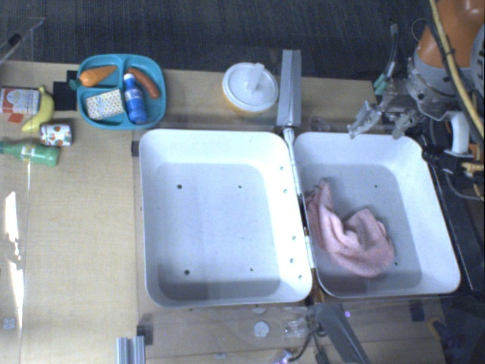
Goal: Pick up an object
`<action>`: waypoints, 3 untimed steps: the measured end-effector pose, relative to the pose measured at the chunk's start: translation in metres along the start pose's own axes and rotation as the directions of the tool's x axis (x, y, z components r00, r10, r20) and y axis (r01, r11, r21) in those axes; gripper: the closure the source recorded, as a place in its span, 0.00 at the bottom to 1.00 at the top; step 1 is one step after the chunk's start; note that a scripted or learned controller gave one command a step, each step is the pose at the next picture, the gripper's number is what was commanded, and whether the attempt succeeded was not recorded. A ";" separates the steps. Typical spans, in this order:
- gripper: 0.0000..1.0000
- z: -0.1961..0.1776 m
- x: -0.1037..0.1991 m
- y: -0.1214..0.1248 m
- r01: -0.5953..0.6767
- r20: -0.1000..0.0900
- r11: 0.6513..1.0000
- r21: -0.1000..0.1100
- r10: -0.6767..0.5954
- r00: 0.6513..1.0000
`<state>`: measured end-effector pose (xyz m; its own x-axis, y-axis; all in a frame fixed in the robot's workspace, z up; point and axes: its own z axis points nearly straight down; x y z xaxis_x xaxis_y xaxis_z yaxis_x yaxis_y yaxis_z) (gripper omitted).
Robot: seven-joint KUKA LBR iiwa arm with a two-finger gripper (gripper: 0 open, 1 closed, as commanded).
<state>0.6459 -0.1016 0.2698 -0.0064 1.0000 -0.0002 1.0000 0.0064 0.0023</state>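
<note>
Two fingers of the gripper [381,121] stand spread apart with nothing between them, hanging over the far rim of the right bin [436,203]. Below and nearer the camera, the pink cloth [350,236] lies crumpled on that bin's floor, toward its left wall. This looks like the approach step: next, the gripper should travel over the cloth, descend, and close on a raised fold.

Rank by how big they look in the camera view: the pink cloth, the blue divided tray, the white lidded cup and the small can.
1. Pink cloth
2. Blue divided tray, only slightly smaller
3. White lidded cup
4. Small can
</note>
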 end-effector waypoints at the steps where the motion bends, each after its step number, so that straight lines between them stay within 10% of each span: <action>1: 0.00 0.096 -0.015 -0.110 -0.118 0.000 0.993 0.004 0.118 0.993; 2: 0.00 0.176 -0.041 -0.100 -0.025 0.000 1.000 -0.001 0.025 1.000; 3: 0.00 0.180 -0.009 -0.095 0.084 0.004 0.996 -0.010 -0.084 0.996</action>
<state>0.5513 -0.1117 0.0899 -0.0899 0.9959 -0.0047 0.9959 0.0899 0.0126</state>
